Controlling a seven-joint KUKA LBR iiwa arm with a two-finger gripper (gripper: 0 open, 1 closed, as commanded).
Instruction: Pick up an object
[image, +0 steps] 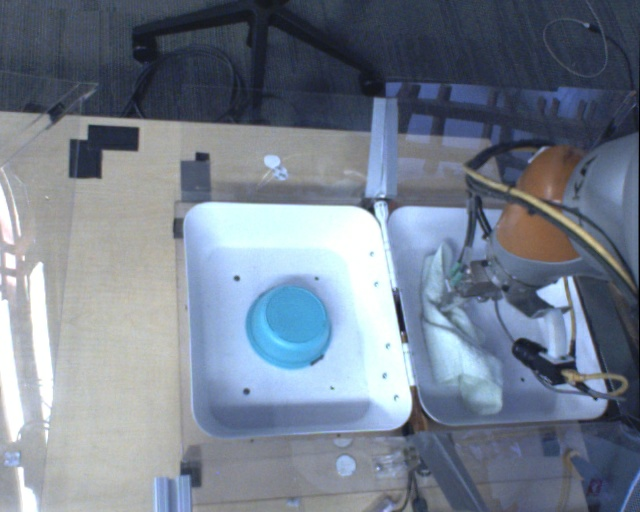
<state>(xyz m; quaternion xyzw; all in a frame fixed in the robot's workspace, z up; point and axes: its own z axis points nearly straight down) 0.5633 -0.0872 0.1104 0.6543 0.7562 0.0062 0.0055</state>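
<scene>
The tool (462, 285) is seen low in the right bin (570, 405), at the upper part of a crumpled white cloth (455, 335) that is laid along the bin's left side. Whether the tool is released or clenched cannot be told, since it is hidden beneath the wrist. A blue bowl (289, 326) is placed upside down in the middle of the left bin (215, 300) on the counter (110, 330).
</scene>
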